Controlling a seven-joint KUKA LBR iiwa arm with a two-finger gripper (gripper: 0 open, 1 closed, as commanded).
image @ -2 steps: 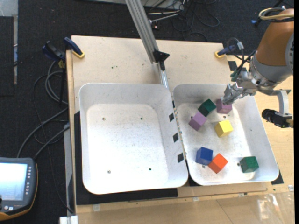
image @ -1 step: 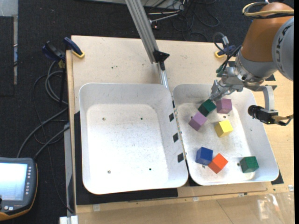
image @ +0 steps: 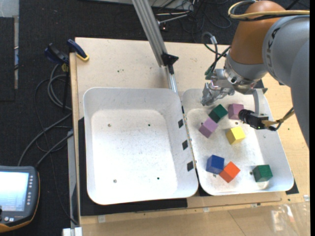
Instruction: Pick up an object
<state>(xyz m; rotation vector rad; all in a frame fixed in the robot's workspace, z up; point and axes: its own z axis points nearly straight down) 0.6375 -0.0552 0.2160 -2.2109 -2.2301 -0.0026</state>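
Bins, two of them, shallow and white, sit side by side on a pale wooden bench. My grey arm with its orange band [image: 256,28] reaches in from the right, and my two-finger metal gripper [image: 210,96] hangs low over the far edge of the right-hand white bin [image: 275,151]. I cannot tell how the gripper is set, and I see nothing in it.

Seven small cubes lie in that bin. Closest to my gripper, just below it, is a dark green cube [image: 218,113]. Beside that one, to the right, is a purple cube [image: 236,110], next to a black cable fitting [image: 251,118] on my wrist. A lilac cube [image: 207,128] lies a little nearer the camera, and a yellow cube [image: 236,134] sits near the bin's middle. Well apart from my gripper, along the near side, a blue cube [image: 215,164] touches an orange cube [image: 230,172], and a second green cube [image: 262,172] rests in the near right corner.

The left-hand white bin [image: 133,141] shows only dark specks.
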